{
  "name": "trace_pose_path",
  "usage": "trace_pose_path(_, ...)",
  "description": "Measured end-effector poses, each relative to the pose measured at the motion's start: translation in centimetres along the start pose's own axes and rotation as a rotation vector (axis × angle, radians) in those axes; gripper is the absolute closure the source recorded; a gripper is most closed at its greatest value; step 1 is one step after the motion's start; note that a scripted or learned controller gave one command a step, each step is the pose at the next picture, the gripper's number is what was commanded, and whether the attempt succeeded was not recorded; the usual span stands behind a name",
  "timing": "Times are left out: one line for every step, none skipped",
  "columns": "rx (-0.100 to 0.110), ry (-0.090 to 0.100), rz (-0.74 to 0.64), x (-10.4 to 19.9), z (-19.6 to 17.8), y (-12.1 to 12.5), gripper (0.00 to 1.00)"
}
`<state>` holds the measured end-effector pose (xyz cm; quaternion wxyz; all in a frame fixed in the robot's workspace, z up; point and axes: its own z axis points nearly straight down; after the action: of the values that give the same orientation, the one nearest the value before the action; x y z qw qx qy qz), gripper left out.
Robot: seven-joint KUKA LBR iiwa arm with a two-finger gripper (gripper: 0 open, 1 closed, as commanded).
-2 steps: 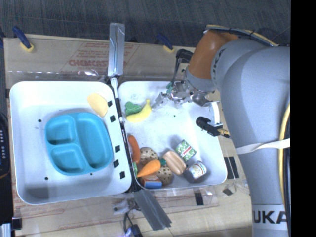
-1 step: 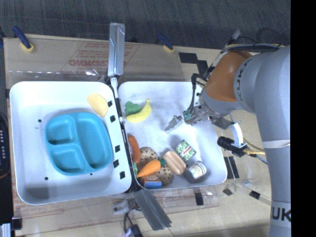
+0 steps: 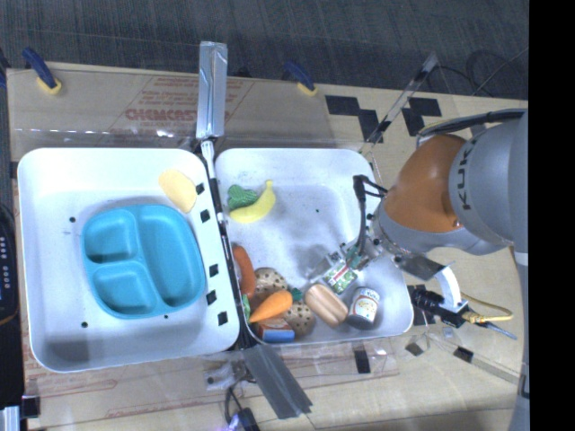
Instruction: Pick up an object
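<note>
My gripper [image 3: 345, 260] is low inside the right bin [image 3: 296, 164], near its front right part. It hangs right over a small green, white and red packet [image 3: 340, 277]. A tan bread roll [image 3: 326, 303] and a small can [image 3: 364, 306] lie just in front of it. Further left are a carrot [image 3: 270, 306], a brown cookie [image 3: 269, 281] and an orange sausage [image 3: 243, 268]. A yellow banana [image 3: 255, 206] with a green piece [image 3: 240, 194] rests at the bin's back left.
The left bin [image 3: 54, 178] holds a blue divided plate [image 3: 142, 259] and a pale yellow piece [image 3: 178, 189] near the divider. A small blue item [image 3: 278, 335] lies at the right bin's front wall. The arm's orange band [image 3: 429, 187] looms over the right rim.
</note>
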<state>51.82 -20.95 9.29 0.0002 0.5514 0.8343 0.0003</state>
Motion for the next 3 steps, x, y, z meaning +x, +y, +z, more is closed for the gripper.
trace_pose_path(-0.001,-0.001,-0.004,0.0,-1.0,0.1,1.0)
trace_pose_path(0.001,0.002,0.01,5.9,0.1,1.7,1.0)
trace_pose_path(-0.005,-0.003,0.099,9.0,-16.7,6.2,1.0)
